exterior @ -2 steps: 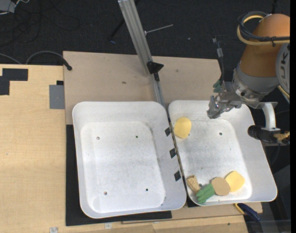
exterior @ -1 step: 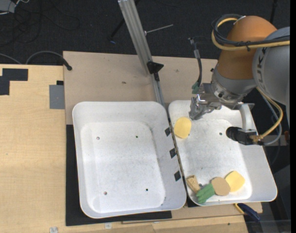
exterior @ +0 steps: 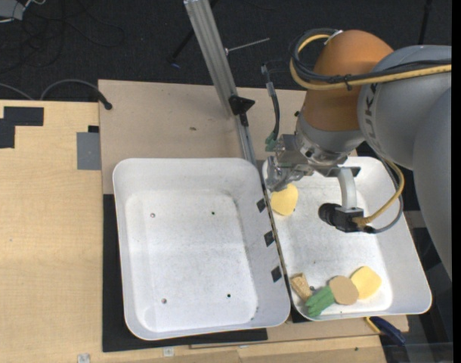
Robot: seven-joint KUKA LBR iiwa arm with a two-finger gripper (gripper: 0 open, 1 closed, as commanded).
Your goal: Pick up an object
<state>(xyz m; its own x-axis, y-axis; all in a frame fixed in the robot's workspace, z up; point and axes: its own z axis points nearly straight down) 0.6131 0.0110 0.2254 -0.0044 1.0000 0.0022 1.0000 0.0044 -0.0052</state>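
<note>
light: bright, even, from above | bins (exterior: 189, 174): near-white glare, speckles still readable | shadows: soft, short, under arm (exterior: 351, 89) | floor beyond bins: dim, nearly black | focus: fairly sharp, slight softness | distortion: none obvious

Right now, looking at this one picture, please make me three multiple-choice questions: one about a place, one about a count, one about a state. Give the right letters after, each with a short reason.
1. Where does the gripper hang?
A. over the right bin, near the divider
B. over the left bin
C. over the wooden bench

2. How many things lie grouped at the right bin's near edge?
A. one
B. four
C. seven

3. The pale yellow piece is
A. just under the gripper
B. outside both bins
C. in the left bin

Answers: A, it hangs beside the divider. B, tan block, green piece, brown disc, yellow disc. A, it sits directly below the gripper.
</note>
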